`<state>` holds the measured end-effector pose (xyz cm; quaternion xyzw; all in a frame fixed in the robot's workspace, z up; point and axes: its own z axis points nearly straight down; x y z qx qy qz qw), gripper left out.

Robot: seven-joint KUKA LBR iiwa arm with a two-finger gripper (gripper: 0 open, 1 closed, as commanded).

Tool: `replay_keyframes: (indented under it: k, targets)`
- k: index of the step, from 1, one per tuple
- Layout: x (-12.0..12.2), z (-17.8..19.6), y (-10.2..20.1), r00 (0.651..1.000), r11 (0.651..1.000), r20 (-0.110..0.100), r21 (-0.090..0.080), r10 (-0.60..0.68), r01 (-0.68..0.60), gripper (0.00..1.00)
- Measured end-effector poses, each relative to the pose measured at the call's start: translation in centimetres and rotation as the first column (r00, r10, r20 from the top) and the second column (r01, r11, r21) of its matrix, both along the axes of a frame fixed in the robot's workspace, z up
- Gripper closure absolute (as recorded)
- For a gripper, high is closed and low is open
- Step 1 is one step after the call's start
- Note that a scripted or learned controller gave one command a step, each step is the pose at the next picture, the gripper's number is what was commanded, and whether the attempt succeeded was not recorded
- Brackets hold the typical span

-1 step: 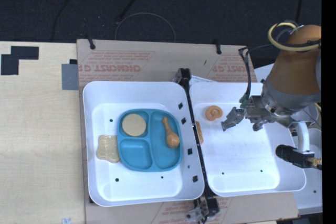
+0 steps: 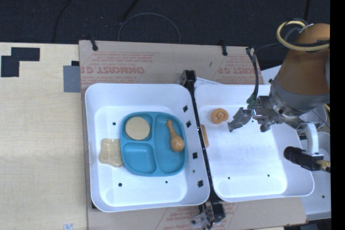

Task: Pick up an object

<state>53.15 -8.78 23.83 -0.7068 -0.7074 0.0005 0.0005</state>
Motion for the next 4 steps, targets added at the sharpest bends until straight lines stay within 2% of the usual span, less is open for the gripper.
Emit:
replay_keyframes:
  k: [1,3,4]
  targets:
    - [-0.5,-6.3,0.6,1.000,1.000,-0.009,0.002,0.000,0.000,0.00]
    - [-0.5,-15.3,0.4,1.000,1.000,-0.003,0.001,-0.001,0.001,0.00]
    - [-0.4,-14.0,0.3,1.000,1.000,-0.002,0.001,-0.008,0.008,1.00]
